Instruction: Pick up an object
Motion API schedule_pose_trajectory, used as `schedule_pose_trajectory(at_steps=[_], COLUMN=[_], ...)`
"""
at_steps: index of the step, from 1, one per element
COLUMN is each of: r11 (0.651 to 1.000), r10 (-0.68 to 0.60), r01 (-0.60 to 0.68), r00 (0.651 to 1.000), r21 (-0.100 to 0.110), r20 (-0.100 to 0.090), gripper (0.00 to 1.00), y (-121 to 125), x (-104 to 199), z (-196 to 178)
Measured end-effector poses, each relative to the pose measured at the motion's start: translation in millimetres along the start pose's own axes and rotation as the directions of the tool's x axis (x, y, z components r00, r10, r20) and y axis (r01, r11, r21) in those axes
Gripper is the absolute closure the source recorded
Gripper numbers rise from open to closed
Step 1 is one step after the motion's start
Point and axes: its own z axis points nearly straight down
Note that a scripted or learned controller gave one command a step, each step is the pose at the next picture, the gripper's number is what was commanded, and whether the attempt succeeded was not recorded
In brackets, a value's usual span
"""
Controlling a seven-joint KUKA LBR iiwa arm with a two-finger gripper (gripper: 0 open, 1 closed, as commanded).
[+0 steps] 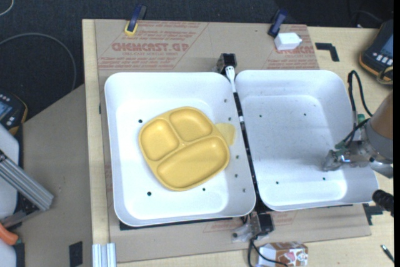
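A yellow divided plate (pixel 183 147) with three compartments lies flat in the left bin (pixel 125 97), near its middle. A small pale yellow piece (pixel 226 132) peeks out from under the plate's right edge. My gripper (pixel 332 161) is low in the right bin (pixel 294 90), near its right wall, far from the plate. Nothing shows between its tips.
A white block (pixel 287 41) and blue clamps (pixel 135 19) sit on the cardboard behind the bins. A black bracket (pixel 227 63) stands between the bins at the back. Cables and a small packet (pixel 284 255) lie at the front edge.
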Motion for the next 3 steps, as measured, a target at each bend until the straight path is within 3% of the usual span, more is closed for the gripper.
schedule_pose_trajectory(at_steps=[3], r11=[1.0], r10=[0.0], r01=[0.0], r00=[1.0], r21=[0.0], r20=[0.0], gripper=[1.0], y=[0.0], x=[0.0], z=[0.0])
